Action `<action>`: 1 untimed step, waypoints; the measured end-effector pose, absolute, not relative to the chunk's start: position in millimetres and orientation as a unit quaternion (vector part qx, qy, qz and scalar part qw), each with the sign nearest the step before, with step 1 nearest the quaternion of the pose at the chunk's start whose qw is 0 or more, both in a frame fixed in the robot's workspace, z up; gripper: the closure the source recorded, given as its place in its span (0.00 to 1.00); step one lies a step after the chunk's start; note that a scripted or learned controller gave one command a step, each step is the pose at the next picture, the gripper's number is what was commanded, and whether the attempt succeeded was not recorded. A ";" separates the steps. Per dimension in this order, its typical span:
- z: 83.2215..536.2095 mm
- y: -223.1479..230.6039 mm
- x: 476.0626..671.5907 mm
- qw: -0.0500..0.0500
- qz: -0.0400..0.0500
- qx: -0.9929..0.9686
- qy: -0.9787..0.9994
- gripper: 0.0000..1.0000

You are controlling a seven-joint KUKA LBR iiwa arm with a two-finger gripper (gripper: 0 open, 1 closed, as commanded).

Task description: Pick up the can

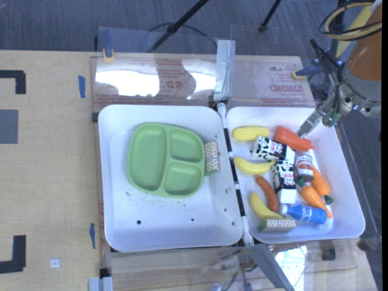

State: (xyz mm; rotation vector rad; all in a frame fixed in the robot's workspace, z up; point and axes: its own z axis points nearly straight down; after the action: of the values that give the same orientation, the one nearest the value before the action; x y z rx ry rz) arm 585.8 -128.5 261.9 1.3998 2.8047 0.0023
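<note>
Blue bottle (308, 214) at near edge; gripper (308, 126) above orange carrot (293, 139), finger state can't tell, can (305, 165) untouched

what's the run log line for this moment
stage: approach | gripper: above right bin's far edge, holding nothing | small red-labelled can: in right white bin, among toys

The arm (362, 71) shows an orange band over a grey, rounded wrist. Yellow and black cables (342, 18) loop above the band. Below the wrist, the tool (310, 125) is slim, grey and metallic, with dark fittings.
</note>
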 end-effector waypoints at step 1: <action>261.8 -128.4 585.7 0.003 0.001 0.446 0.895 0.00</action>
State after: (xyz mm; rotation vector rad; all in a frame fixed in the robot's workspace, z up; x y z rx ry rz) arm 585.7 -128.4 261.8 1.3996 2.8053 0.0024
